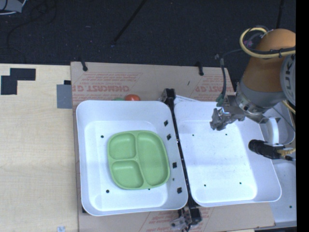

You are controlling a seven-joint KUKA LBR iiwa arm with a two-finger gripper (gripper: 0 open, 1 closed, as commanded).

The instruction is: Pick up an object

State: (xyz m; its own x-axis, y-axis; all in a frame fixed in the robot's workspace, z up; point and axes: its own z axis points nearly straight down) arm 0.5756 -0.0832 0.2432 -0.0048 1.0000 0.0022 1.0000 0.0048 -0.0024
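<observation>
Camera view: grey two-finger gripper (219, 121) hovers at the shallow white right bin's (231, 178) eleven o'clock; finger state indiscernible; green three-compartment plastic plate (138, 159) fills the left bin (91, 129).

You can make out red print on the brown cardboard sheet (145, 83) under the bins — upside down from this camera, it looks like "CHEMCAST GP", once behind the left bin and again behind the right. More red print at the sheet's near edge is too small to read.
</observation>
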